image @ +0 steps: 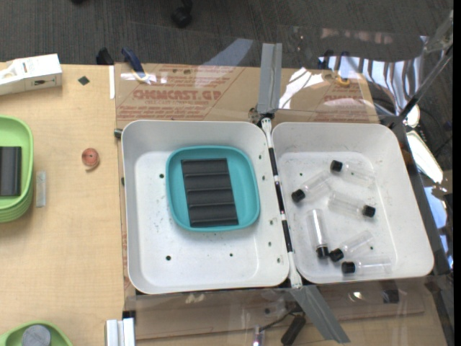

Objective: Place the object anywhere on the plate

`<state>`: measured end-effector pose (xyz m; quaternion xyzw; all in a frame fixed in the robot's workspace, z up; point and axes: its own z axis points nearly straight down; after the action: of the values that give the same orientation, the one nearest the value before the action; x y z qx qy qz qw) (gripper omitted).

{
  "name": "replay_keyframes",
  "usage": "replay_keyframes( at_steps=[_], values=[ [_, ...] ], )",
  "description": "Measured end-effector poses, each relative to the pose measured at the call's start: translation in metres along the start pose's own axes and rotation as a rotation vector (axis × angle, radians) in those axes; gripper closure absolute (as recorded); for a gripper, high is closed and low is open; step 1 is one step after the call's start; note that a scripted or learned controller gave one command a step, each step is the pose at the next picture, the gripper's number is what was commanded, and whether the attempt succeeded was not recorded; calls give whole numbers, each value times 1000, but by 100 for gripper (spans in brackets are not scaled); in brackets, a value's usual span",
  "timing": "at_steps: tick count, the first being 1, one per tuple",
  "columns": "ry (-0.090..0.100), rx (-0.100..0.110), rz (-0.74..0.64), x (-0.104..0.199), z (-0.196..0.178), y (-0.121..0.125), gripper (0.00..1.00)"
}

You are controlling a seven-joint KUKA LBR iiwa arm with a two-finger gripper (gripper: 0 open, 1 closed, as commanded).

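Note:
A teal square plate (213, 188) lies in the left white bin (151, 236), and a black ribbed block (209, 191) rests on its middle. In the right white bin (385, 153) lie several clear plastic vials with black caps. One vial (317, 233) stands out near the bin's centre, another (351, 206) lies to its right, and one black cap (336, 166) sits toward the back.
A cardboard sheet (180, 92) lies behind the bins. On the wooden bench to the left are a green tray (18, 193), a small pink round piece (89, 157) and a white box (29, 73). A grey post (270, 78) rises between the bins.

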<state>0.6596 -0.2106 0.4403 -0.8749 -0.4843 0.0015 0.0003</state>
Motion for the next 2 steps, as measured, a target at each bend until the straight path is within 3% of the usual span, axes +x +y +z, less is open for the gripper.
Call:
replay_keyframes(
  at_steps=[2],
  values=[
    [0, 4, 222, -14, 1, -13, 0]
  ],
)
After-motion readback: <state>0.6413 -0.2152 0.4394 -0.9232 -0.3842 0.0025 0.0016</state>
